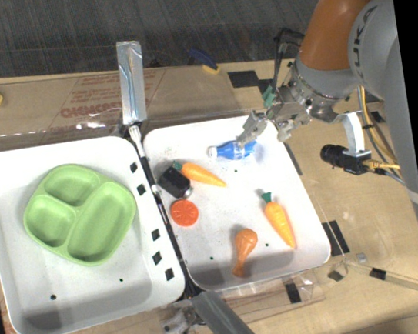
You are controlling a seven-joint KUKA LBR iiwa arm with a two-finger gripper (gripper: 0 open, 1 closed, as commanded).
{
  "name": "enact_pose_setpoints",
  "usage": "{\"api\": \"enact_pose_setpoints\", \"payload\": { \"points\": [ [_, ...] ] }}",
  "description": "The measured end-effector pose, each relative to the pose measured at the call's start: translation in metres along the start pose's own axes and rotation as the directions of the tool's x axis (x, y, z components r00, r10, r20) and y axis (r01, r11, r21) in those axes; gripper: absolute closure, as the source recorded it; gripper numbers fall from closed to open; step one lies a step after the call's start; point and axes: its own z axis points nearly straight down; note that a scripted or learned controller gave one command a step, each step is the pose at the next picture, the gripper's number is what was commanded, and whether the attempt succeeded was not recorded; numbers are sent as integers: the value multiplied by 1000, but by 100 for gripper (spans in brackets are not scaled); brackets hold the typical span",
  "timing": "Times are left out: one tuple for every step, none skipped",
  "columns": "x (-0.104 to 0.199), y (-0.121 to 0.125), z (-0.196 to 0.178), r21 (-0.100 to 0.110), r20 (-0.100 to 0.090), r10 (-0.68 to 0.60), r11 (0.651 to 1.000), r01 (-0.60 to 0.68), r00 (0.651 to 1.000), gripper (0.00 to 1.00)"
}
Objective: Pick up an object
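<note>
My gripper [269, 127] hangs over the far right corner of the right bin [298, 188], open, with nothing between its fingers. A small blue and white object [234, 150] lies just left of the left finger [253, 125]; I cannot tell whether they touch. In the same bin lie a carrot [202, 175] next to a black object [173, 181], a round red-orange piece [185, 213], a second carrot [278, 220] near the right wall, and an orange pear-shaped piece [243, 247] at the front.
The left bin [8, 254] holds a green divided plate [80, 213]. A metal divider strip [131, 80] stands at the back between the bins. Clamps and black tape marks sit around the bench edges.
</note>
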Motion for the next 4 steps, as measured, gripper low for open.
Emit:
{"api": "enact_pose_setpoints", "payload": {
  "points": [
    [23,39,132,-1,0,-53,999,53,999,0],
    [47,-4,155,-12,14,-85,996,85,996,0],
    [64,-9,149,-15,32,49,999,-49,998,0],
    [76,-12,155,-11,14,146,989,-146,989,0]
  ]
}}
